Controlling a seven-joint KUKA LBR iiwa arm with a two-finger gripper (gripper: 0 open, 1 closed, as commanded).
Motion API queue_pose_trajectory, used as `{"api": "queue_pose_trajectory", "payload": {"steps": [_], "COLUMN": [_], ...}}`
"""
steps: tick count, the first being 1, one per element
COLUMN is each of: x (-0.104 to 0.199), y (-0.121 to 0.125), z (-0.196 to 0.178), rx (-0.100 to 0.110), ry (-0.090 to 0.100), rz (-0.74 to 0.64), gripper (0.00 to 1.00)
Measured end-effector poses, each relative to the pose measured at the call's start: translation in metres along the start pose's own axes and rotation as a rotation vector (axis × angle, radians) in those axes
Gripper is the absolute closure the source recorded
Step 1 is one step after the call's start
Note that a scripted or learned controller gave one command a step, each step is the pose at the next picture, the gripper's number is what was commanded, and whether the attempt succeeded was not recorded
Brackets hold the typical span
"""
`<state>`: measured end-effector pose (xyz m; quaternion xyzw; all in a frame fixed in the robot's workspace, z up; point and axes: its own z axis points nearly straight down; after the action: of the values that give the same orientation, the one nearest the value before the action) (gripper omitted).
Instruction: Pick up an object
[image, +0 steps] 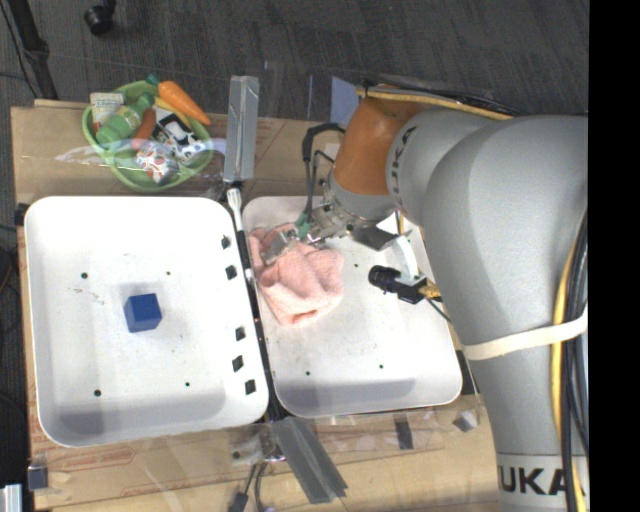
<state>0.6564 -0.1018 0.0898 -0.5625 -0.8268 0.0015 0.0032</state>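
Risk noted first: a weak catch was judged likely, since the pink cloth is soft and rumpled, and only a thin fold at its far edge might be taken, so it could slide out on the lift. The cloth was seen lying in the far left part of the right bin, close against the wall shared with the left bin; a snag or drag on that wall was judged possible. The pincer was placed low at the cloth's far edge, with contact not confirmed. Whether it was spread or pressed together could not be told, and nothing was seen held. A blue cube was left well apart in the left bin.
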Motion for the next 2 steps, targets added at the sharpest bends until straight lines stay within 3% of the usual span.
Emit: {"api": "queue_pose_trajectory", "payload": {"steps": [1,2], "x": [-0.0001,-0.0001], "y": [0.0001,0.0001], "z": [-0.0077,-0.0077], "rx": [0.004,0.004], "ry": [0.002,0.002], "rz": [-0.001,-0.001], "gripper": [1.0,0.0]}}
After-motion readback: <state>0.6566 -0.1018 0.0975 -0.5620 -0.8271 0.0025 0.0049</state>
